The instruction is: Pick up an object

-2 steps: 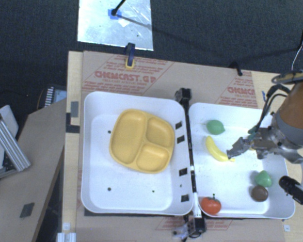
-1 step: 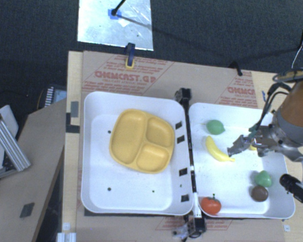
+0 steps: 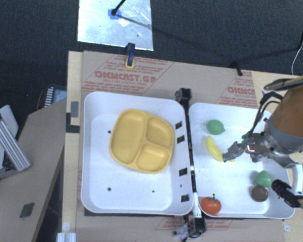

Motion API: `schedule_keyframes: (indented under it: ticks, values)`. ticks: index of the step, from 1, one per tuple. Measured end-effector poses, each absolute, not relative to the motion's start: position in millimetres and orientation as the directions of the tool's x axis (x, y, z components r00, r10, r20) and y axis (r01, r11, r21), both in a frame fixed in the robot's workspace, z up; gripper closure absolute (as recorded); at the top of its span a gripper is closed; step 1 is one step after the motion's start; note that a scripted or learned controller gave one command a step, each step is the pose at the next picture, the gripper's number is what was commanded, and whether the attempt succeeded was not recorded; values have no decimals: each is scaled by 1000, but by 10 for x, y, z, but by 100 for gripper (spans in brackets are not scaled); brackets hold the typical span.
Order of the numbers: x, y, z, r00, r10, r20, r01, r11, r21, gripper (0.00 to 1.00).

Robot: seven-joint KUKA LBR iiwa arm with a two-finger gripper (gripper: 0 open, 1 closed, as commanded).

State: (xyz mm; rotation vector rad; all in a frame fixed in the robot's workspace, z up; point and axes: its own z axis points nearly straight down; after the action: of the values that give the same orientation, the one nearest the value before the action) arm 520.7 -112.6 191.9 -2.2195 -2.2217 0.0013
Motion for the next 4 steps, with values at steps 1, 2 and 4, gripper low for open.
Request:
schedule_keyframes:
  ticks: [1,2,4]
  values:
    - [5198,-1064,1305,-1,1000,1,1000,1,-3,0]
    - [5199,-1060,821,0,1000,1,1000,0,-2,0]
    - [5246,-1083,1581,-4,1000,-1,1000,4,6,100]
